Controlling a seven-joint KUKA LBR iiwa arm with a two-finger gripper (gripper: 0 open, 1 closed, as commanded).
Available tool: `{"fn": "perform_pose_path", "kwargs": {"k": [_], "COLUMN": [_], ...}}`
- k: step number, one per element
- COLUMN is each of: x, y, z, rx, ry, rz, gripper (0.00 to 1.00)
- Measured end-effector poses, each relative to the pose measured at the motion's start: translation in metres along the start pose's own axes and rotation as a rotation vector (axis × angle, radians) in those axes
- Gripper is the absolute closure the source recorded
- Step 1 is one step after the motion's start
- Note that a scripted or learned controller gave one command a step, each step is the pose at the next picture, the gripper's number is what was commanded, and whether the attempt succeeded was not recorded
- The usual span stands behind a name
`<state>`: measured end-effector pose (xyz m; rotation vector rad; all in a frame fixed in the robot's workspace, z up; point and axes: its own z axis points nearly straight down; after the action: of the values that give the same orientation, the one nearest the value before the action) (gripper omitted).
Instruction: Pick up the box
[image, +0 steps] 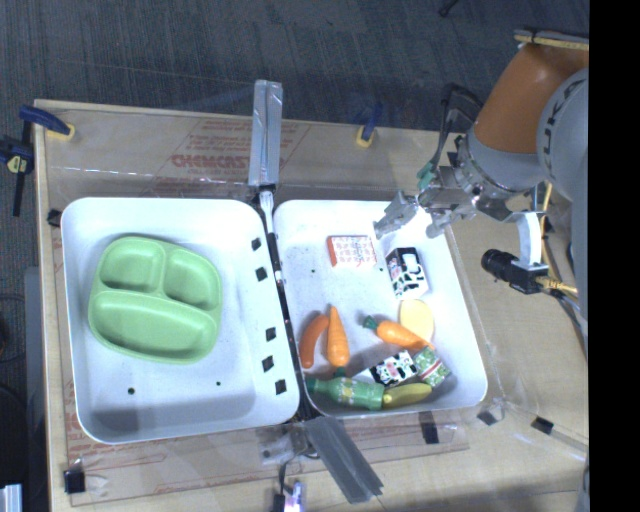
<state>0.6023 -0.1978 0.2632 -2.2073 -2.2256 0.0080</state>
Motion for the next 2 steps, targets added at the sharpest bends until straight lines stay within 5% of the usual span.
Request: {"fn": "perform_pose_path", "kwargs": {"k": [1, 2], "x": [-0.01, 0.009], "y": [0.05, 0.059], "z": [0.117, 0.167], "rx": [0.001, -0.011], "ry": [0.0, -0.004], "rz": [0.031, 0.022], "gripper": [0.0, 0.0]}}
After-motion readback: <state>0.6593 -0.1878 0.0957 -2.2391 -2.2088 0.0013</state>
